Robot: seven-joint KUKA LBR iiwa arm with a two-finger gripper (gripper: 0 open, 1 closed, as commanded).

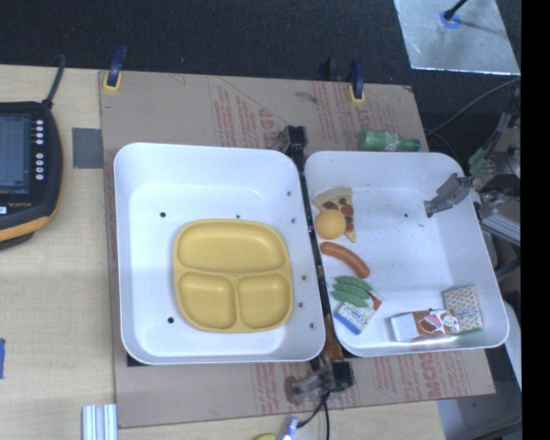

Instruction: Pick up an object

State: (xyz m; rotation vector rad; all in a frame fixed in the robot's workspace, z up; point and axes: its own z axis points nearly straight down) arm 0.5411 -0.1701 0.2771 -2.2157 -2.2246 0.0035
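The end effector [447,193] hangs over the upper right corner of the right bin [412,246], near its rim; nothing sits between its parts, and whether it is released or clenched cannot be told; along the bin's left wall lie a pizza slice [337,207], an orange ball [329,223], a hot dog [345,258], green pea pods [353,290] and a small carton [356,316]; boxes [437,322] occupy the lower right corner; the left bin [147,246] holds a yellow divided plate [232,274]; a green bottle [389,140] lies on the surface [37,319] behind the right bin.

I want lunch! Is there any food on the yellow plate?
Empty. The yellow plate in the left bin shows three bare sections; the toy food, like the hot dog, lies in the right bin.
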